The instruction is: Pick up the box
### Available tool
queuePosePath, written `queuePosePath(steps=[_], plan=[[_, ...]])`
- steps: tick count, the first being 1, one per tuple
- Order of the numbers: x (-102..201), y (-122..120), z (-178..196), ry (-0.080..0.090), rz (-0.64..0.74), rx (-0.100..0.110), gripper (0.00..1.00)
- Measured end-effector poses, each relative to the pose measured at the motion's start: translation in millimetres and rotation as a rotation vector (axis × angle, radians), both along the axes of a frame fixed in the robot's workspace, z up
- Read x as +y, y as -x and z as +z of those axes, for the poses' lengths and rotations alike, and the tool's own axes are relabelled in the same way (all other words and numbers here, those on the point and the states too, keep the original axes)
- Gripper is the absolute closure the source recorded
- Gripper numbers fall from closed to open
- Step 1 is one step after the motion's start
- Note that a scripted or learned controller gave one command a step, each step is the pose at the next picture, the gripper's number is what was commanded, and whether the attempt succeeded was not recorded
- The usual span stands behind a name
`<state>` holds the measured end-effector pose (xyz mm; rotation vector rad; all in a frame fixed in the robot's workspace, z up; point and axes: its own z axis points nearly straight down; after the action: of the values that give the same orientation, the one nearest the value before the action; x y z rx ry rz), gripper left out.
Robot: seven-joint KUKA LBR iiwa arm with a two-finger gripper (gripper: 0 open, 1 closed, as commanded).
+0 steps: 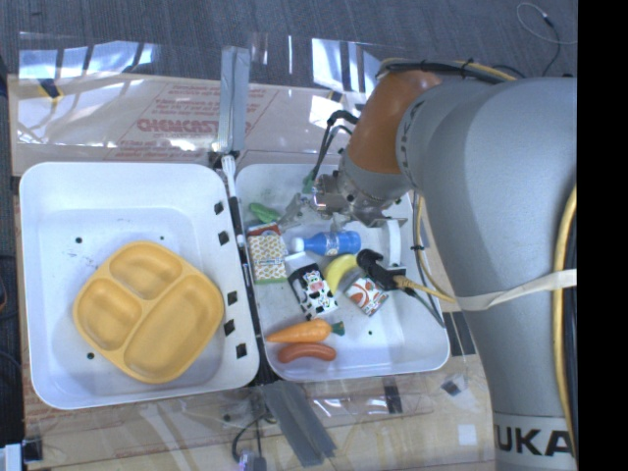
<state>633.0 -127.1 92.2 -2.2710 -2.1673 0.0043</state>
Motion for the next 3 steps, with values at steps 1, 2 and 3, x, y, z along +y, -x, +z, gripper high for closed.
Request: queuePosePath(steps=[1, 2, 3], plan=[[-41.4, 33.6, -0.5, 0.0, -0.019, 0.0, 0.0], [-41.0, 33.2, 9.7, -0.001, -0.015, 0.0, 1.0], [-40.6, 32.9, 19.7, -0.001, -0.011, 0.002, 1.0]])
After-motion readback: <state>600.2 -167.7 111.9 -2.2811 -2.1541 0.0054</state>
